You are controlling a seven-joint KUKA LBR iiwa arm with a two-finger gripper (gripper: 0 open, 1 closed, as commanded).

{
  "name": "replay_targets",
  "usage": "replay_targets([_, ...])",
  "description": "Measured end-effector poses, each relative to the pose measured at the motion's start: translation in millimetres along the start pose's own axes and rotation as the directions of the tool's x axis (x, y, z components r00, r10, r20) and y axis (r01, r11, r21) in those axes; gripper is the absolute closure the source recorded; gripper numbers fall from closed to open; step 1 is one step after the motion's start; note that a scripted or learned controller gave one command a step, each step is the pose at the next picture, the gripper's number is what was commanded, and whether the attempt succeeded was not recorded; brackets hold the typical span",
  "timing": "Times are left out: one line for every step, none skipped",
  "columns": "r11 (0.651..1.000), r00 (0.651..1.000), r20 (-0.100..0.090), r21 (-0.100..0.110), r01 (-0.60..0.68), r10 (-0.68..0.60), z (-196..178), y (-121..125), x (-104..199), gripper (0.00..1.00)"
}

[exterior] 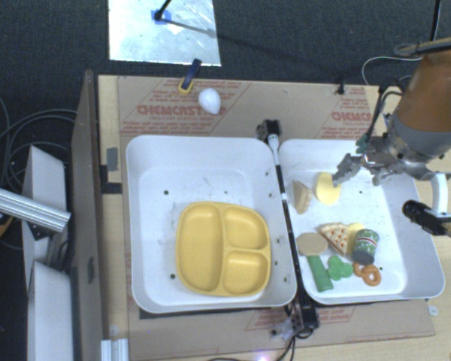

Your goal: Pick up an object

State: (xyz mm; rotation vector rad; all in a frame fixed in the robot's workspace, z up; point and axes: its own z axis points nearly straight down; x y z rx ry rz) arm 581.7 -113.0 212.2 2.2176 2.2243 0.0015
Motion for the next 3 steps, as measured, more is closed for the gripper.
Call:
replay_targets([1.000,1.000,0.000,-0.001,-0.003,0.003,131.6,-72.3,21.1,0.00])
replay_targets([1.000,1.000,0.001,-0.006,-0.001,0.001,116.2,-68.6,20.1,1.00])
replay_targets([1.000,1.000,-0.001,-0.009,0.008,-0.008,22.5,-35.1,86.0,1.00])
